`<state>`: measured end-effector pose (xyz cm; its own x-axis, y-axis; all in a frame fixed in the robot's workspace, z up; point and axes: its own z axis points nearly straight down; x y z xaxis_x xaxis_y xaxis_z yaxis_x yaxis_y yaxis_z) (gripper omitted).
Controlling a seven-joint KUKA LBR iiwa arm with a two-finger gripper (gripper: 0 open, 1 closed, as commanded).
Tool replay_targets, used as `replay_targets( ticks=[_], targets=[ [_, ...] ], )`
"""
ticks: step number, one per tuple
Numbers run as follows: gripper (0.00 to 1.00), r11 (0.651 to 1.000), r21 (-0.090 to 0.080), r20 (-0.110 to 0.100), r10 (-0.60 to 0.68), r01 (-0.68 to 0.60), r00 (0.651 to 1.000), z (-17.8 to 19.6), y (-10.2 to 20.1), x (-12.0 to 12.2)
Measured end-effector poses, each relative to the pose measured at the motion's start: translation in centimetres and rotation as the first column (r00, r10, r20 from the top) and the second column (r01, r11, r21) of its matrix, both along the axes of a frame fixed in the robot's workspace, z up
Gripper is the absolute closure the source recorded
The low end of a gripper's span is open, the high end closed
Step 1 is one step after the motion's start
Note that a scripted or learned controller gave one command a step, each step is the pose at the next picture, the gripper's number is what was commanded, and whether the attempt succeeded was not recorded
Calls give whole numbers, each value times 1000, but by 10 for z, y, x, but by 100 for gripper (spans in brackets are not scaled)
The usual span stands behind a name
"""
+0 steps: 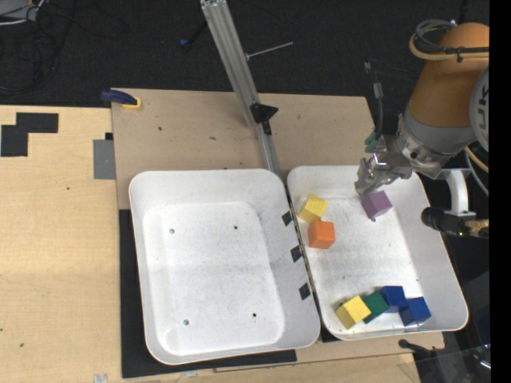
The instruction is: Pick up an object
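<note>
Two shallow white bins are carried side by side on the counter. All places below are given relative to the orange block, which lies in the right bin, close to its left wall.

The left bin is found to the left of the orange block, beyond the wall that the two bins share; only a few small dark specks are seen on its floor. Black clips are fixed along the shared wall, just left of the orange block.

A yellow block is seen just above and slightly left of the orange block, very near it, perhaps touching at a corner. A purple block lies up and to the right of the orange block, apart from it. The gripper is placed directly over the purple block's upper edge, carried by the grey arm with its orange band further up and right. It cannot be told whether the gripper is open or closed, nor whether the purple block is gripped or merely lies under it.

Well below and to the right of the orange block, near the right bin's front wall, a cluster is found: a second yellow block, a green block beside it, and two blue blocks to the right.

A slanted aluminium rail rises from the counter above and left of the orange block.
</note>
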<state>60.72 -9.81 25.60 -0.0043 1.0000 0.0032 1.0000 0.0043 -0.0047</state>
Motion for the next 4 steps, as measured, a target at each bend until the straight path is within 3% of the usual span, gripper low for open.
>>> replay_targets(
  ticks=[2, 4],
  targets=[
    [100, 1000, -1, -1, 0, 0, 1000, -5, 109, -29],
    [100, 1000, -2, -2, 1, -1, 1000, -9, 191, -64]
  ],
)
